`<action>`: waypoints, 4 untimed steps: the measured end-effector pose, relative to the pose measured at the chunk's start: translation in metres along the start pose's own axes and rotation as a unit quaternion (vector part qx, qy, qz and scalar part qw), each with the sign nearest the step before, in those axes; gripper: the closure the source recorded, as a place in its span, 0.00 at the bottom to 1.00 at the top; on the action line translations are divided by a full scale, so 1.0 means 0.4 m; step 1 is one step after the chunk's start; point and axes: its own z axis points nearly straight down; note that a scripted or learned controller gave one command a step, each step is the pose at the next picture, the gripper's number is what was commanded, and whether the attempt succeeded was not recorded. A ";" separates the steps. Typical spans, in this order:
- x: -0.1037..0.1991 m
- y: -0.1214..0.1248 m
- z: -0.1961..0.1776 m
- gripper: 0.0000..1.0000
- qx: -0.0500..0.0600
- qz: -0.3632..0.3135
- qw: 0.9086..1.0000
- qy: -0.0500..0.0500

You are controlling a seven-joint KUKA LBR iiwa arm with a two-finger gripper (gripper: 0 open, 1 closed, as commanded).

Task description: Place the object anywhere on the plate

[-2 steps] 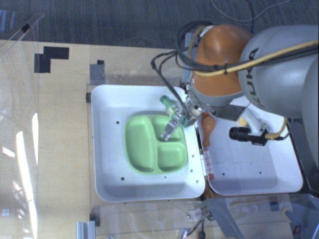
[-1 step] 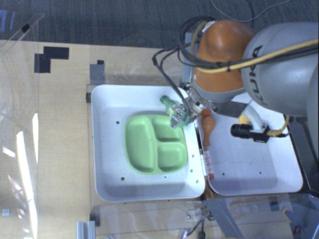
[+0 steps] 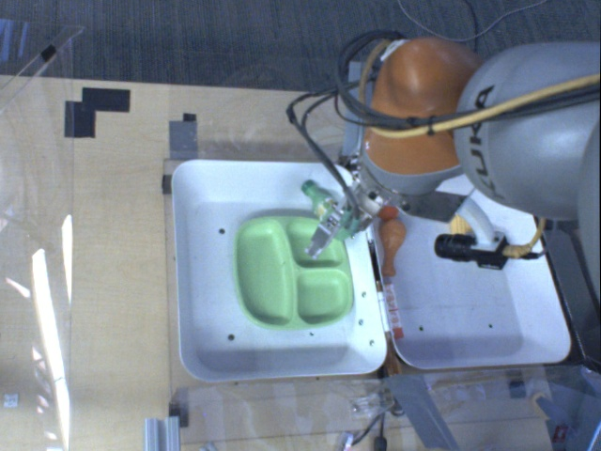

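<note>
A light green divided plate (image 3: pixel 282 280) lies in the left white bin (image 3: pixel 202 252). An orange, carrot-like object (image 3: pixel 391 240) rests at the left edge of the right bin (image 3: pixel 488 327), beside the wall between the two bins. My gripper (image 3: pixel 324 228) hangs over the plate's upper right compartment, to the left of the orange object and apart from it. Nothing orange shows at the gripper's tip. The arm's orange band (image 3: pixel 418 101) and grey body cover the upper part of the right bin.
A black fitting with a yellow cable (image 3: pixel 470 249) juts out from the wrist over the right bin. Black cables (image 3: pixel 315 125) loop above the left bin's far right corner. A clear panel (image 3: pixel 38 205) stands at the bench's left.
</note>
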 end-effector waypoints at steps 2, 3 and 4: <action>-0.012 0.012 0.065 1.00 0.003 0.016 1.000 0.002; -0.012 0.012 0.065 0.00 0.003 0.017 1.000 0.002; -0.016 0.016 0.036 1.00 0.000 0.016 1.000 0.001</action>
